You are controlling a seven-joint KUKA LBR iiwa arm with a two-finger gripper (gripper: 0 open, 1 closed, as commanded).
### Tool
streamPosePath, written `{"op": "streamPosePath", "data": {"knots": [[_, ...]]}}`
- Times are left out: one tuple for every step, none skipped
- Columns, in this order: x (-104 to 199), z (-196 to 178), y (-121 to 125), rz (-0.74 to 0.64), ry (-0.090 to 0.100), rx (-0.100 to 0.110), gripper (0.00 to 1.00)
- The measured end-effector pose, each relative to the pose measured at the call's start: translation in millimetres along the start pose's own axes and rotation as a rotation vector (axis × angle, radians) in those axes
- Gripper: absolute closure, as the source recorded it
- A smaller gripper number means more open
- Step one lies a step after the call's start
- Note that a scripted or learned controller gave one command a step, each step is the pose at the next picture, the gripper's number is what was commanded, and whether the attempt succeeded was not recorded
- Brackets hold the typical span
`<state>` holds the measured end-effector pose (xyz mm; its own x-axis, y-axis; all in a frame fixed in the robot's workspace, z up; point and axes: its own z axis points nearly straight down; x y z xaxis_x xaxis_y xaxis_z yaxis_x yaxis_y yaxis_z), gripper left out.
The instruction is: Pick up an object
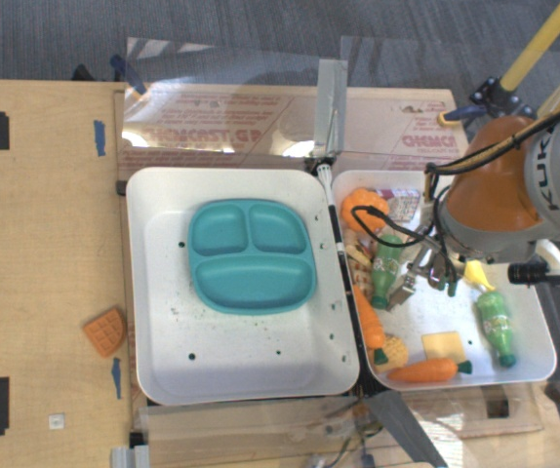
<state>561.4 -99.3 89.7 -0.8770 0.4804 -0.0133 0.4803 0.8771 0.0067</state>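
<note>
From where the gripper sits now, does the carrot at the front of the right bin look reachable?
Probably yes. The carrot lies uncovered along the front wall of the right bin, with only the yellow block beside it. The gripper hangs over the same bin, near a green bottle.

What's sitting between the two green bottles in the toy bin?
In the camera view, a small yellow toy and bare white bin floor lie between the left green bottle and the right green bottle.

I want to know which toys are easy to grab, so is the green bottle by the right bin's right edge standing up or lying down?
Lying down. The green bottle rests lengthwise on the right bin's floor.
</note>
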Motion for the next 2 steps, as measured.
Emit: {"op": "streamPosePath", "data": {"knots": [[-58.7, -0.5, 20.3, -0.165, 0.058, 0.023, 0.0], [-33.4, 0.7, 17.4, -0.128, 0.003, 0.007, 0.0]]}}
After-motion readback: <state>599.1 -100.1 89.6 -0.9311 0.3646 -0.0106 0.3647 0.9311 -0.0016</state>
